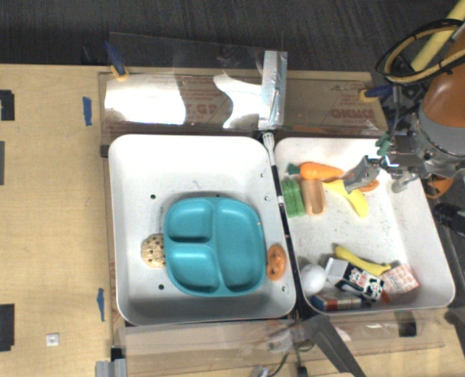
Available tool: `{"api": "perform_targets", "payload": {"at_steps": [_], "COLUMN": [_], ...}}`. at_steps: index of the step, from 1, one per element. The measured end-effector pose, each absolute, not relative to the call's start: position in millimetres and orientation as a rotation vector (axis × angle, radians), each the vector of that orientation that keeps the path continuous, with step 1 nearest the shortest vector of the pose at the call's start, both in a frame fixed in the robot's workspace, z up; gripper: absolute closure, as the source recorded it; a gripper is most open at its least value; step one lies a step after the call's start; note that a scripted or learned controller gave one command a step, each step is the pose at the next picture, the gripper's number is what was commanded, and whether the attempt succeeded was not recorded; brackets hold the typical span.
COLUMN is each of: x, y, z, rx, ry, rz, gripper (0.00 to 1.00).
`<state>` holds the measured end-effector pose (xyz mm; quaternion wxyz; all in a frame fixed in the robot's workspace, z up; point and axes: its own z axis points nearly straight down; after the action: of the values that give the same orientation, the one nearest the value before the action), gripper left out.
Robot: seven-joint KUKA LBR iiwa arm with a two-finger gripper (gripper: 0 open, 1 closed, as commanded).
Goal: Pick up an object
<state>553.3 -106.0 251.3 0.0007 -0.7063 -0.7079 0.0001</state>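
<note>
My gripper (383, 177) hangs over the upper right part of the right bin (421, 234), open, with nothing between its fingers. Its left finger (364, 173) is just above the top end of a small yellow banana (356, 200). To the left of the banana lie an orange carrot (320, 170), a tan sausage (316, 198) and a green piece (294, 198). Along the near side of this bin are a second yellow banana (360, 258), a white ball (313, 277), a black-and-white item (360, 282), a pink box (402, 278) and a red-and-blue marker (338, 302).
The left bin (138, 171) holds a teal divided plate (214, 244), a speckled cookie (152, 250) at its left and an orange piece (276, 261) at its right. A shiny metal upright (272, 89) stands behind the bins. Yellow cables (421, 49) loop above the arm.
</note>
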Motion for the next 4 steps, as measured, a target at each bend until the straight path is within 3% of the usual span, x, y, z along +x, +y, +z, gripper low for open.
{"api": "perform_targets", "payload": {"at_steps": [1,2,3,4], "x": [542.8,480.1,528.0,483.4], "y": [-93.7,-133.7,-114.6,-103.1], "z": [87.6,87.4,87.6,87.7], "rx": [-1.988,-2.011,-1.969,-1.936], "ry": [-2.439,-2.420,-2.458,-2.482], "rz": [-0.006,-0.001,-0.007,-0.007], "gripper": [0.00,0.00,0.00,0.00]}}
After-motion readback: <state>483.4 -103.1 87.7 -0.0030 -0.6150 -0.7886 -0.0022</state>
